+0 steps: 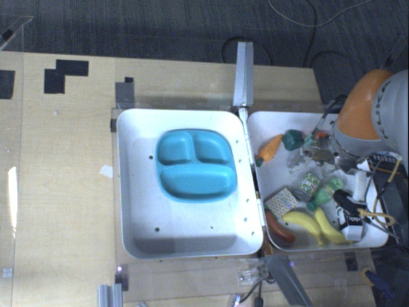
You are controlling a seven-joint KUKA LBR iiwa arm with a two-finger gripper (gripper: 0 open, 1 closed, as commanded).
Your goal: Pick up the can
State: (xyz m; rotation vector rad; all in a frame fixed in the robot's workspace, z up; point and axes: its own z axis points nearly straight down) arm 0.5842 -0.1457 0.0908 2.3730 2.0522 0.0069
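Right bin point(255, 133), centre right of frame: can point(309, 184), bananas point(313, 226), carrot point(270, 148). Gripper point(313, 153) above can; grip state cannot tell. Left bin point(128, 171): blue tray point(195, 165).

bins point(128, 190): glossy white plastic | tray point(195, 165): smooth blue plastic | bench point(57, 190): pale wood

No text, brand or number can be read; the green-and-white printing on the can point(309, 184) is too small and blurred to make out.
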